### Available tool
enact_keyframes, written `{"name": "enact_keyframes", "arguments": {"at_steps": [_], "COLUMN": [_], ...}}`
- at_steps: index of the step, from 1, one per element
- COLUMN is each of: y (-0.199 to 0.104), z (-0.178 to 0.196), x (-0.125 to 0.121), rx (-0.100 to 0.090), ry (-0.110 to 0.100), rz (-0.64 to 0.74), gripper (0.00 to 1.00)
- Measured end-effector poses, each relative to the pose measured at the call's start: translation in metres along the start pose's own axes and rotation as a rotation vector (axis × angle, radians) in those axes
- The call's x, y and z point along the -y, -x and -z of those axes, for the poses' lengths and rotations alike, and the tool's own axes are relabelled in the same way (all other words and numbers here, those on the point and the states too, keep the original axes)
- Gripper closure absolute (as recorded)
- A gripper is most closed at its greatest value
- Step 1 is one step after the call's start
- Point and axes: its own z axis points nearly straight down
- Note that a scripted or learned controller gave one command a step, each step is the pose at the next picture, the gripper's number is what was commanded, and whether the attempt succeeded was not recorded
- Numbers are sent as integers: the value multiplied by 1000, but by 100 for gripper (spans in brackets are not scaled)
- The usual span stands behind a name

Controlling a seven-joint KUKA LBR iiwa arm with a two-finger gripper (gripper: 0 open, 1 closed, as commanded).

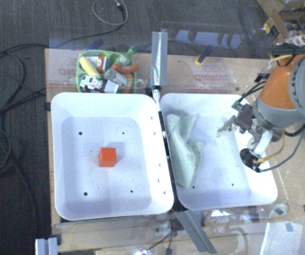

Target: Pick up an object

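An orange cube (107, 156) lies on the floor of the left bin (67, 116), near its middle. A pale green-white cloth (185, 147) lies crumpled along the left side of the right bin (221, 195). My gripper (229, 126) hangs over the upper right part of the right bin, well to the right of the cloth and far from the cube. I see nothing between its fingers.
A green basket (105, 73) of small toys sits behind the left bin. A metal divider post (159, 62) stands between the bins at the back. Cables (258, 161) hang from the arm over the right bin's right rim.
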Motion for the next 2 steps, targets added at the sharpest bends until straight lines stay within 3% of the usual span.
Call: {"name": "enact_keyframes", "arguments": {"at_steps": [1, 2], "y": [-67, 3], "z": [-64, 40], "x": [17, 18], "rx": [-6, 0], "ry": [15, 2], "rz": [-22, 91], "gripper": [0, 0]}}
